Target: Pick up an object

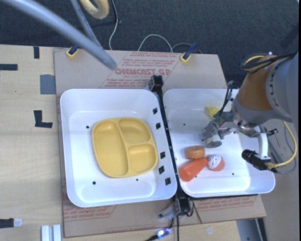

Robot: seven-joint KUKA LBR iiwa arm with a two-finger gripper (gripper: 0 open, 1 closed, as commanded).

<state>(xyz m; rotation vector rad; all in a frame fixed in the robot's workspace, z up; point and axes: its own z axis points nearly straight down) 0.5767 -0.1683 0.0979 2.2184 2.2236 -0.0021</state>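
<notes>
**Gripper low in the right bin, just above the toy food**

The gripper [210, 134] is seen down inside the right bin [190, 102], its grey fingers pointing toward the bin floor. Whether the jaws are open or shut cannot be told, since the fingertips are small and blurred against the white surface; nothing can be made out between them.

Just beside the fingertips, toward the near edge of the bin, a small brown doughnut-shaped piece [194, 152] is found. Next to it a red and white piece [215, 162] is lying (its exact kind cannot be told), and touching or nearly touching both, an orange carrot-like piece [191, 169] is set at a slant. A small yellow piece [212, 111] is seen on the far side of the gripper, partly hidden by the wrist.

The arm [276, 92] is brought in from the right, with its orange band [252, 92] above the wrist and black and yellow cables hanging over the bin's right rim.

In the left bin [75, 185] a yellow divided plate [124, 147] with three compartments is lying flat near the middle. Both bins are resting on a cardboard sheet [140, 69] printed with red lettering, which is laid on the wooden bench [20, 159].
</notes>
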